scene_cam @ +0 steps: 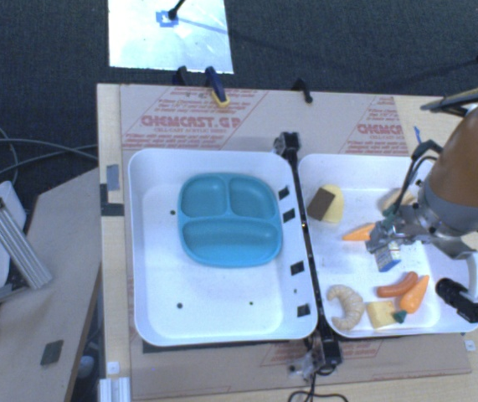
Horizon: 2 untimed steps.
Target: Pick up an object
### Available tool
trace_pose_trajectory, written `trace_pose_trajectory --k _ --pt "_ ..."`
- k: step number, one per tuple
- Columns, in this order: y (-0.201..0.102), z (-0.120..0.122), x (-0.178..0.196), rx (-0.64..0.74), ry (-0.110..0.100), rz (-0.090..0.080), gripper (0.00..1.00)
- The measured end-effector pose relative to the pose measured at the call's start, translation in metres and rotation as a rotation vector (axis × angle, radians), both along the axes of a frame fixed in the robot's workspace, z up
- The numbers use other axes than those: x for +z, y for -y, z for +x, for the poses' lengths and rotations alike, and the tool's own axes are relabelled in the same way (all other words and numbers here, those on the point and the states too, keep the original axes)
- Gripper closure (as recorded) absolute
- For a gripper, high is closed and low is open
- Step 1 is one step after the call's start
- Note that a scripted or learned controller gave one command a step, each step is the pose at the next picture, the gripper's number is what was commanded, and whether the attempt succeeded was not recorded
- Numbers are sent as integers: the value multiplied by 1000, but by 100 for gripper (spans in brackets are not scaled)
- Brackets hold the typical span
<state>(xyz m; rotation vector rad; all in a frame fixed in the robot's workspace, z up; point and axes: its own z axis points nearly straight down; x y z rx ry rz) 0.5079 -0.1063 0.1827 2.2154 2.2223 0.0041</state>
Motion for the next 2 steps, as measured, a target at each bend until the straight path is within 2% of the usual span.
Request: trace_pose_trajectory --k 1,2 --pt "0 2 44 1 1 0 100" --pt "-50 35 37 7 -1 2 100"
